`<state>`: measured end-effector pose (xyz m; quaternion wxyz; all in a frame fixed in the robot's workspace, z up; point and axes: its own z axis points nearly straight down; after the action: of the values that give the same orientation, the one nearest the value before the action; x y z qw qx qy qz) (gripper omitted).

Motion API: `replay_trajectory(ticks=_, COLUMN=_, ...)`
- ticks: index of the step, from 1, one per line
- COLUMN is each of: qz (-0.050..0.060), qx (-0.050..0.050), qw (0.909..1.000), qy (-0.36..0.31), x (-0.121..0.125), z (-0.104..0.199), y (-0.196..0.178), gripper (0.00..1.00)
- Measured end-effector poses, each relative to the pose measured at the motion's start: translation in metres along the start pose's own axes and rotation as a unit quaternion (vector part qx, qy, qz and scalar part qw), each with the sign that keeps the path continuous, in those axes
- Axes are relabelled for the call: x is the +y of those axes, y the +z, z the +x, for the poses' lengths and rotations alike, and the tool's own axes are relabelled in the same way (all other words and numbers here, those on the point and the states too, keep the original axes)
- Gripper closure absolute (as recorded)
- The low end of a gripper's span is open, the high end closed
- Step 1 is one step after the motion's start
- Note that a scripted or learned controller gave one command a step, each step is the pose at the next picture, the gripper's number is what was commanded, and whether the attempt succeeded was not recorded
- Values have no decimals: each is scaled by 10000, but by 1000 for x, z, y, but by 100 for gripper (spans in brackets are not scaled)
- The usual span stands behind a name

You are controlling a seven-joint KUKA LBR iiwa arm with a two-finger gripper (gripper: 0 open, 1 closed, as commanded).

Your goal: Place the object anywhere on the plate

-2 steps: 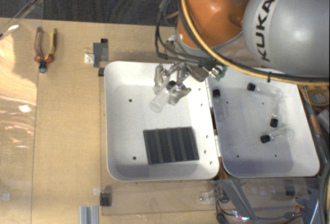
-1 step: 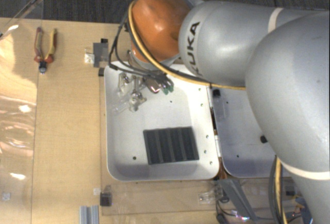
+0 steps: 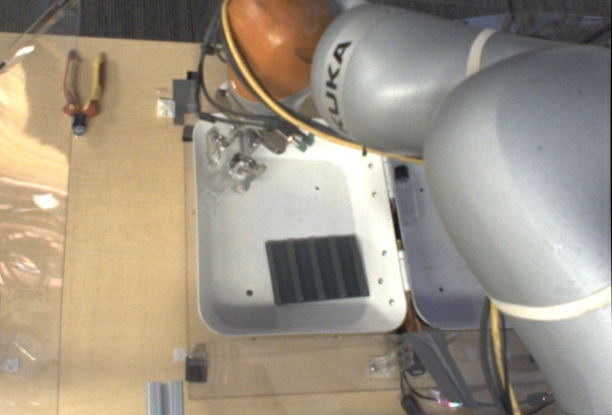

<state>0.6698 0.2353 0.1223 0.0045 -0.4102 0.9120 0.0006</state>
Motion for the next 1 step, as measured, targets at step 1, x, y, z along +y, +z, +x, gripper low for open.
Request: replay_trajectory(ticks=1, qz=11, qx=-61, qw=10000, qy=12, x=0, z=-3, y=-14, gripper=100)
